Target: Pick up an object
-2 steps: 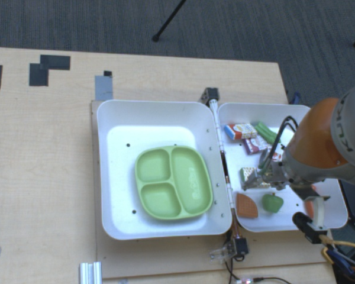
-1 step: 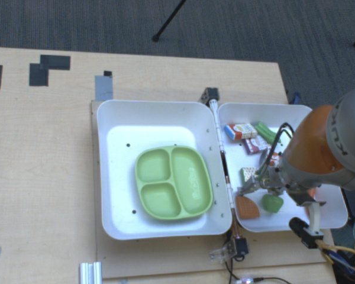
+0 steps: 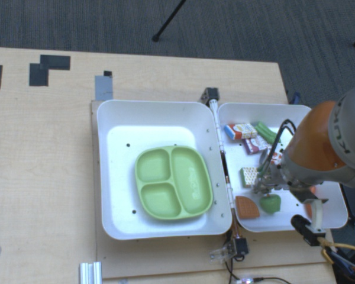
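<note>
1. I see the bench (image 3: pixel 41 158) of pale wood fill most of the frame, with dark flat patches at its upper left.
2. The arm (image 3: pixel 334 138) comes in from the right edge, grey body with the orange band, bent down over the right bin (image 3: pixel 337 215). Its wrist is low inside that bin, tilted toward the lower left.
3. The left bin (image 3: pixel 115 158) stands at the centre and bears a green divided plate (image 3: pixel 174 182) with three compartments, lying flat.
4. The gripper (image 3: pixel 264 185) is at the middle of the right bin, just above a green round object (image 3: pixel 271 204). I cannot tell if the claw is open or closed; the wrist and cables hide it.
5. Next to the green round object, at lower left, lies an orange-brown piece (image 3: pixel 247 207).
6. A small checked packet (image 3: pixel 249 175) lies just left of the gripper.
7. At the upper part of this bin I see a red and white box (image 3: pixel 244 131), a blue piece (image 3: pixel 230 133) and a green stick (image 3: pixel 264 131). Their print is too small for me to read.
</note>
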You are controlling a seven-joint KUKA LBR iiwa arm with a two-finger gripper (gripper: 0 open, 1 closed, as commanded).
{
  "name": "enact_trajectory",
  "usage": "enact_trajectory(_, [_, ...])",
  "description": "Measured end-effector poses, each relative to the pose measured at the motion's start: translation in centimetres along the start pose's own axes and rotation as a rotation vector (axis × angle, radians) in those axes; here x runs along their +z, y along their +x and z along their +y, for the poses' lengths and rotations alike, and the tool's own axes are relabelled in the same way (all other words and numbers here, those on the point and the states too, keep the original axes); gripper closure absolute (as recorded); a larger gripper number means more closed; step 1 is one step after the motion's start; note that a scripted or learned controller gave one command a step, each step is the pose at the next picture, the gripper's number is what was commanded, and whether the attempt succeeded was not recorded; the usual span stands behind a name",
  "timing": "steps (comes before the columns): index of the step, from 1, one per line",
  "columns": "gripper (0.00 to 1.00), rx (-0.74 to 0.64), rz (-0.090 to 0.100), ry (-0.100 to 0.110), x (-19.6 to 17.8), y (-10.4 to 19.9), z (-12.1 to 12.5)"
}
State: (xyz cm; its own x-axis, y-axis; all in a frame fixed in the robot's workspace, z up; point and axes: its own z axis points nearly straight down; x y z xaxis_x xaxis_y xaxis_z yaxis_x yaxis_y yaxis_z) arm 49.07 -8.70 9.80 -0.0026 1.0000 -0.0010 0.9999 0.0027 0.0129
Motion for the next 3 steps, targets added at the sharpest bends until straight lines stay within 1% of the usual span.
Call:
enact_trajectory(1, [0.00, 0.000, 0.000, 0.000, 0.0, 0.0, 0.0])
enact_trajectory(2, [1.00, -0.004, 0.000, -0.003, -1.0, 0.1, 0.1])
enact_trajectory(3, [0.00, -0.003, 0.001, -0.003, -1.0, 0.1, 0.1])
